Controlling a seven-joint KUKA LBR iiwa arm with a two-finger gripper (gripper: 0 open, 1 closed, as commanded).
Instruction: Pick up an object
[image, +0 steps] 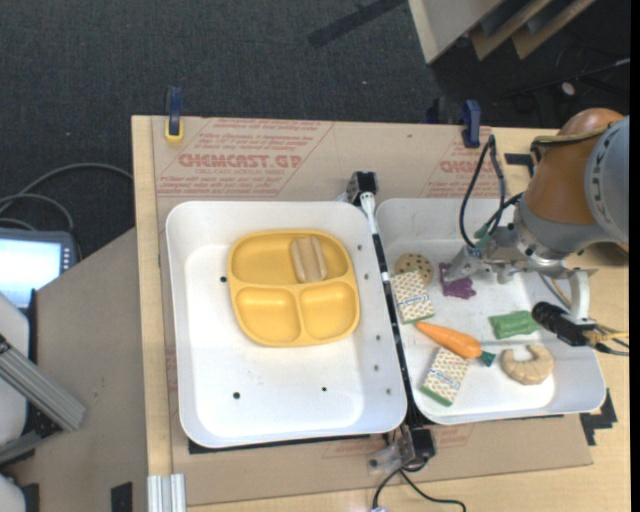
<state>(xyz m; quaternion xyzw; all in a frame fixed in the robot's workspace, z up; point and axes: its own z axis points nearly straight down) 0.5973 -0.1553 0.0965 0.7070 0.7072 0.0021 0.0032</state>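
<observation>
My gripper (468, 270) hangs low over the back of the right bin (575, 400), with the arm coming in from the right. A small purple toy (458, 288) lies just below and in front of it, close to touching; I cannot tell if it sits between the fingers. Around it lie a round speckled cookie (412, 266), a patterned cracker packet (412, 296), an orange carrot (450, 340), a second packet (446, 375), a green block (513, 324) and a tan bagel (526, 364).
The left bin (200, 330) holds a yellow divided plate (250, 300) with a hot dog bun (309, 259) in its top compartment. A divider rail (384, 300) runs between the bins. Bare bin floor lies at the right bin's back right.
</observation>
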